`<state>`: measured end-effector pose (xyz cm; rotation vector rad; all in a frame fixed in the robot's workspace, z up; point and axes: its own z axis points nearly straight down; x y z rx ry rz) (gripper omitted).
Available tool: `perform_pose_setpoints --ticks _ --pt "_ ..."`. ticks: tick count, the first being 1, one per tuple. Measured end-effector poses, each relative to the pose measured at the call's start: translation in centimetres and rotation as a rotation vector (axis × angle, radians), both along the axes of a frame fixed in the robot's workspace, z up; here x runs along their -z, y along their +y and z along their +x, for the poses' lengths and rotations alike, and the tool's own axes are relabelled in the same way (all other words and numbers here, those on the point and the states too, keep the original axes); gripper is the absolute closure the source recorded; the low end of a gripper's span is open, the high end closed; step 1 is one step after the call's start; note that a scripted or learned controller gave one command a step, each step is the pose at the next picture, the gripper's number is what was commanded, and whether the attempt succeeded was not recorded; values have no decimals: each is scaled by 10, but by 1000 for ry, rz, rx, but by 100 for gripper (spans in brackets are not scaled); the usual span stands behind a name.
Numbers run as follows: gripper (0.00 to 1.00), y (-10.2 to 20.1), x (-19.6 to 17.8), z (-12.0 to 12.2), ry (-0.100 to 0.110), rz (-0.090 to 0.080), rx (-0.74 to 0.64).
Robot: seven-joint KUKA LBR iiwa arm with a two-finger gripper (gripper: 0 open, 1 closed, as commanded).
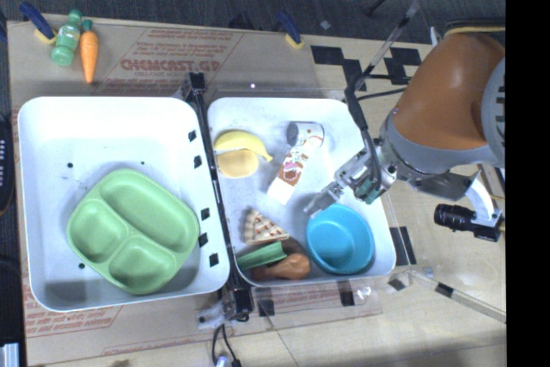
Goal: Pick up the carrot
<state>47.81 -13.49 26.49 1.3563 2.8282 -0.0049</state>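
Wooden bench (155,64) with two white bins, carrot (88,54) outside, beyond the left bin (51,125), gripper (331,198) over the right bin (258,112) above blue bowl (339,241), fingers spread, holding nothing.

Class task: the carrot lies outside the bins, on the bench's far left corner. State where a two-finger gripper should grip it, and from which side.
Grip the carrot across its thick orange upper body, from straight above. It lies flat, tapering to a point; its green top sits alongside.
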Motion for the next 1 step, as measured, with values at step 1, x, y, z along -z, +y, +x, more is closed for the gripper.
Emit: perform_pose_setpoints --ticks 1 --pt "0 39 101 -3 14 6 -51"
